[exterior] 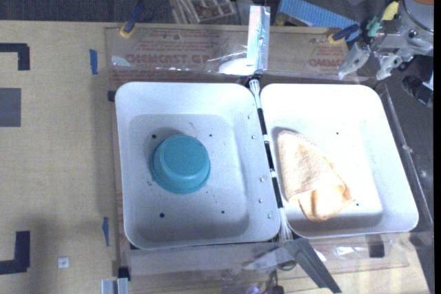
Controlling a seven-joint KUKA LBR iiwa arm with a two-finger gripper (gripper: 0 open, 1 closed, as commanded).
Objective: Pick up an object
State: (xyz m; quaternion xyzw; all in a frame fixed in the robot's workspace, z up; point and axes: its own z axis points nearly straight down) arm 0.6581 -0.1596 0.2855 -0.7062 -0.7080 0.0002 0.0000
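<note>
Two white bins sit side by side on the tabletop (55, 148). A blue bowl (180, 163) rests upside down in the middle of the left bin (131, 107), easy to reach from above. A folded cloth (310, 175) lies against the right bin's (386, 120) left wall. The gripper (368, 60) hangs beyond that bin's far right corner, jaws spread and empty, apparently parked clear before choosing a target.

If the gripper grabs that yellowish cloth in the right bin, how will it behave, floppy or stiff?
Probably floppy: the cloth lies crumpled with soft folds, so it would likely sag and drape from a pinch. It looks light and thin, lying flat on the right bin floor. Pushed, it would likely bunch up rather than slide whole.
</note>
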